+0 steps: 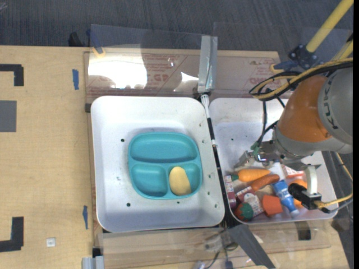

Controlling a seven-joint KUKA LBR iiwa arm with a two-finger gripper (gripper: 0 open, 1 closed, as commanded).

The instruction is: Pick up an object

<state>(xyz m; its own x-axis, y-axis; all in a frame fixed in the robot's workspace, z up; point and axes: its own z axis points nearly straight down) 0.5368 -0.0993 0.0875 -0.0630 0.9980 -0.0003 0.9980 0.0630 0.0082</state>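
I see my pincer point(253, 153) low in the right bin point(235, 119), just above the carrot point(255, 176) at its six o'clock; its grip I cannot tell. I judge nothing lifted yet, so the pick remains.

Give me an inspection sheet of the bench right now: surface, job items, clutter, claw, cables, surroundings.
Surface: wooden bench bearing two white bins, left bin and right bin, side by side.
Job's things: heap in the right bin's near half, including an orange carrot-shaped toy, a blue bottle, an orange cup-like piece and a red and green toy.
Clutter: teal divided tray in the left bin, a yellow oval toy in its near right compartment.
Claw: claw low over the heap, just above the carrot; finger state unclear.
Cables: yellow and black cables looping by the arm.
Surroundings: clear plastic sheet behind the bins, blue tape marks, dark carpet.
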